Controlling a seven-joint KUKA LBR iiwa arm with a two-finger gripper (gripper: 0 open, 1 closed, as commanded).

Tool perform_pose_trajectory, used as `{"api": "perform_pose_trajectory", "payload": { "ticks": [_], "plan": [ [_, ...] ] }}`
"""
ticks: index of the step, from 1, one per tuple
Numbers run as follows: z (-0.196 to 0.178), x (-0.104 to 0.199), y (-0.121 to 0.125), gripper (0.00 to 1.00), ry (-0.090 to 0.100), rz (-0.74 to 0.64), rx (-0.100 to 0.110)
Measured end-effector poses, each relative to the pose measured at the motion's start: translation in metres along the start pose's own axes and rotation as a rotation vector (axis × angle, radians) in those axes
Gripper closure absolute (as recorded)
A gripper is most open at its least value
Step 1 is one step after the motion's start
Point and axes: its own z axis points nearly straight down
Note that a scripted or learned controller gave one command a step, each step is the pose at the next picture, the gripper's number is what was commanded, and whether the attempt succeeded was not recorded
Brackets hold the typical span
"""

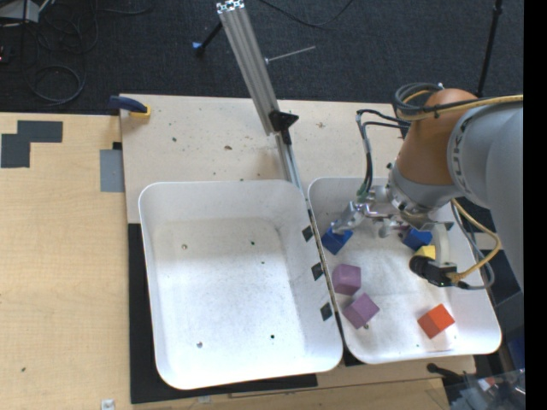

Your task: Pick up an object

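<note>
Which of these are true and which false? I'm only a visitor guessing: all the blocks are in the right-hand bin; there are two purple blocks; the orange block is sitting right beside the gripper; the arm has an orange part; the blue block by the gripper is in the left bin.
1. All the blocks lie in the right bin. True.
2. There are two purple blocks. True: one purple block and a second purple block just below it.
3. The orange block sits beside the gripper. False: it lies apart, near the bin's lower right corner.
4. The arm has an orange part. True: an orange band above the wrist.
5. The blue block by the gripper is in the left bin. False: it is in the right bin, near its left wall.
</note>
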Motion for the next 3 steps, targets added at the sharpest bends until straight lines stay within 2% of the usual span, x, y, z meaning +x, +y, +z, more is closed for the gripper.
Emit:
{"api": "perform_pose_trajectory", "payload": {
  "ticks": [1,2,3],
  "plan": [
    [-0.004,-0.003,0.003,0.00,-0.008,0.002,-0.010],
    [-0.012,-0.003,0.003,1.00,-0.006,0.007,-0.010],
    [-0.063,0.003,-0.003,1.00,-0.006,-0.001,0.007]
  ]
}}
